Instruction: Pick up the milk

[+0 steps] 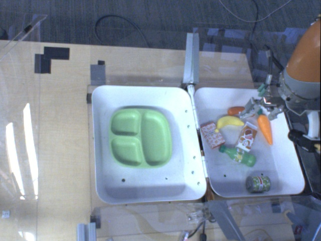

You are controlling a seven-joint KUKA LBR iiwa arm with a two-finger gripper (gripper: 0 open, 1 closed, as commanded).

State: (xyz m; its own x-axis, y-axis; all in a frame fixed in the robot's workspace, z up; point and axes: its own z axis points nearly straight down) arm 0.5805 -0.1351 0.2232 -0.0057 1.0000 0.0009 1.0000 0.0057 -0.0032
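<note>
The milk (pixel 247 137) is a small white carton with a red-brown label. It lies on its side in the middle of the right bin (pixel 296 177), between a banana (pixel 229 122) and a carrot (pixel 265 129). My gripper (pixel 262 109) hangs over the bin's far right part, just beyond the milk and above the carrot's top end. Its fingers stand open with nothing between them. The orange band of the arm (pixel 306 54) rises behind it.
A red-brown box (pixel 212 135) lies left of the milk, a green bottle (pixel 238 155) just in front of it, and a can (pixel 258 184) near the front wall. A small orange-red item (pixel 235 111) sits behind the banana. The left bin (pixel 100 149) holds a green divided plate (pixel 141 137).
</note>
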